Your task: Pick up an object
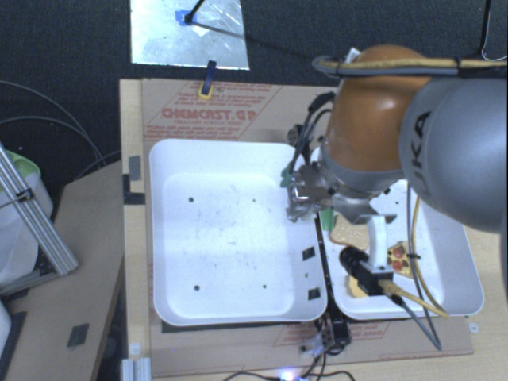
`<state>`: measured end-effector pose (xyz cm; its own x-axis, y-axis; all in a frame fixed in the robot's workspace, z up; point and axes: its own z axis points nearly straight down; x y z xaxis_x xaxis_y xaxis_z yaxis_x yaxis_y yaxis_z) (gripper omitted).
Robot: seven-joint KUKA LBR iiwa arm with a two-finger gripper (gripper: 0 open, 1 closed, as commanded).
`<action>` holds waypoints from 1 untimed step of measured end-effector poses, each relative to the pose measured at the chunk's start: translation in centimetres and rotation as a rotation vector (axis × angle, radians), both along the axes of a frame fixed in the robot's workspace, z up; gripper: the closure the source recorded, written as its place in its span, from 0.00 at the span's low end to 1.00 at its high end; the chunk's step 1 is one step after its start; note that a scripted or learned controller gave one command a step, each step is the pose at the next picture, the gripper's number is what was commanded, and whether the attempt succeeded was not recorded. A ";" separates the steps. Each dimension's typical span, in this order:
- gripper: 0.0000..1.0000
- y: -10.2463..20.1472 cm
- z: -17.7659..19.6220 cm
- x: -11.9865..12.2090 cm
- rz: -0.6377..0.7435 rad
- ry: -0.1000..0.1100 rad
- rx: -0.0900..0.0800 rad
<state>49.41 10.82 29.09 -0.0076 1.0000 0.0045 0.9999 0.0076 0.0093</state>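
The grey arm bears an orange band and black lettering.

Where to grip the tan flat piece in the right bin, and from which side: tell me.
Probably pinch the tan flat piece across its exposed edges, coming straight down: it seems to lie flat on the floor of the right bin, with no raised part. Its upper portion is hidden.

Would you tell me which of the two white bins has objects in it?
The right bin, under the arm: a tan piece and a yellow-and-red item lie there.
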 end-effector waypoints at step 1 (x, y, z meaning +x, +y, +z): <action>1.00 -3.5 9.0 1.4 -0.005 -0.004 -0.003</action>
